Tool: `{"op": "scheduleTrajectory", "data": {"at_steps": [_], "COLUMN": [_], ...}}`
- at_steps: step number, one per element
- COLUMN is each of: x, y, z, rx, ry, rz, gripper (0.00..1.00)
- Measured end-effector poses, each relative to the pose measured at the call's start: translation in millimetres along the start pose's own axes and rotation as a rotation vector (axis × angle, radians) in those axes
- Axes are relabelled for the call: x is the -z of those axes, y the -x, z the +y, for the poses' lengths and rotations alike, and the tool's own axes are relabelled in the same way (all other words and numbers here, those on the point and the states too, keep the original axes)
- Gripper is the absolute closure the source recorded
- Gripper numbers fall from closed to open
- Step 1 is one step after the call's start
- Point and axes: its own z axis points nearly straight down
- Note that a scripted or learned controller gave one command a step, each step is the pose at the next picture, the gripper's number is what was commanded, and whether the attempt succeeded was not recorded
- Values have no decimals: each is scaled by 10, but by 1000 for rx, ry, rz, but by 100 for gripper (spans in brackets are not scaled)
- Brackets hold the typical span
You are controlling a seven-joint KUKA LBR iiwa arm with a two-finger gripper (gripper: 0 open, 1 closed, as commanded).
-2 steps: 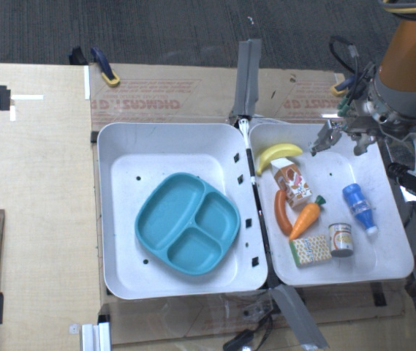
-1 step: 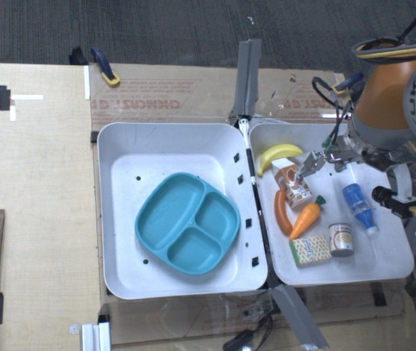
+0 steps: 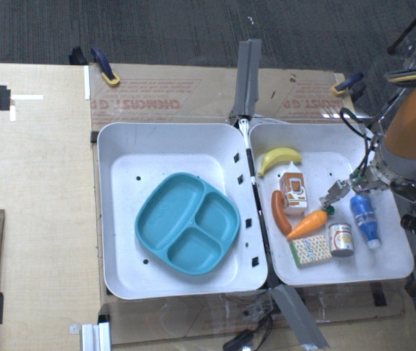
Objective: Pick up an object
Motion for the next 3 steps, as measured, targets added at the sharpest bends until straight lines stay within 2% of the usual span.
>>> {"op": "scheduleTrajectory", "data": {"at_steps": [1, 2, 3], "x": [96, 1128, 1122], "y": [7, -463, -460], "z": [4, 223, 219], "rx": [-3, -91, -92], "ry": [2, 0, -1], "rz": [-1, -1, 0], "gripper": [100, 100, 0]}}
